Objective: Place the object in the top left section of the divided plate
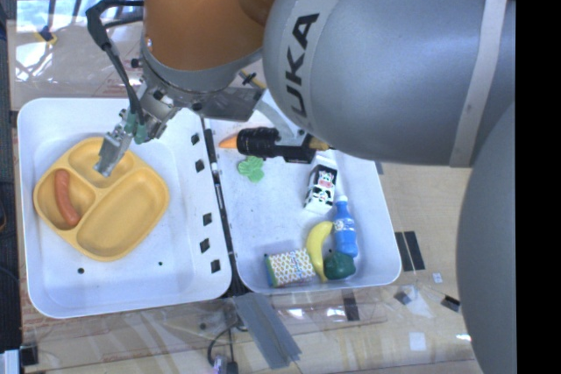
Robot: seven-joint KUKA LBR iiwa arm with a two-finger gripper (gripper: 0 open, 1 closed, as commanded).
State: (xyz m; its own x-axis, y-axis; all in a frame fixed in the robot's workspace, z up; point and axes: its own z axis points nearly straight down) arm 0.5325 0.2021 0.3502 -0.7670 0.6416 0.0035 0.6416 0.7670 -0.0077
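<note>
The end effector (110, 160) is positioned over the divided plate's (131, 219) top section; its finger state cannot be told.

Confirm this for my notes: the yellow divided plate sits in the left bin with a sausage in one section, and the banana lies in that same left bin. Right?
Not quite. The banana lies in the right bin, near its front edge. The rest holds: the camera view shows the yellow divided plate in the left bin with a sausage in one section.
</note>
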